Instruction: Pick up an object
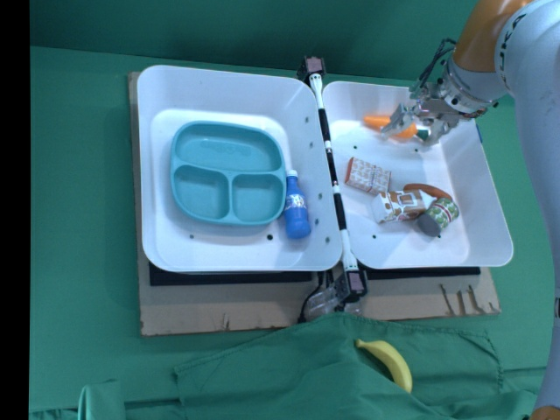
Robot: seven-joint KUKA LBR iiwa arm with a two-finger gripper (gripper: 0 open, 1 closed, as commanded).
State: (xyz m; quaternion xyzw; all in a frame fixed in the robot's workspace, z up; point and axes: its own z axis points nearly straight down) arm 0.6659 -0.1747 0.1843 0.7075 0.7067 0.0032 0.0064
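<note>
Grey two-finger gripper [418, 126] hangs over right white bin's [490, 234] upper part, fingers spread wide astride small orange carrot-shaped toy [381, 122], tapered, lying flat, ungripped.

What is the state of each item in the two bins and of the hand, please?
Teal divided plate: flat in the left bin, compartments bare.
Blue bottle: lying on its side beside the plate.
Orange carrot: lying in the right bin, under the hand.
Patterned box: lying flat.
Small carton: tipped on its side.
Banana: lying on the green cloth, outside the bins.
</note>
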